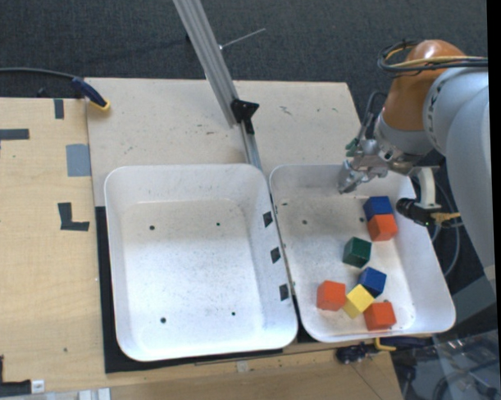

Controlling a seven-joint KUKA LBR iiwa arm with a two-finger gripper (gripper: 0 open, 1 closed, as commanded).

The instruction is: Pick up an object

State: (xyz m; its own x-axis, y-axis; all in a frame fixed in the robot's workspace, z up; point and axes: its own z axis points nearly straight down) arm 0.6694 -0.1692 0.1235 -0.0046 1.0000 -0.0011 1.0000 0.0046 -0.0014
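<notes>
Several small blocks lie in the right bin [312, 193]. A blue block [378, 206] sits against an orange one [383, 226] near the far right side. A green block [356, 251] lies mid-bin. Toward the front are a second blue block [372, 279], a yellow block [359, 299], and two orange blocks [330, 296] [380, 314]. My gripper [351, 179] hangs over the bin's far part, just left of and behind the upper blue block, with nothing visibly between its fingers.
The left bin [119, 200] stands beside the right one, sharing a raised middle rim. A grey metal bar [213, 61] slants down from the top to the bins' far edge. A cable with a yellow-blue plug [91, 94] lies on the bench at back left.
</notes>
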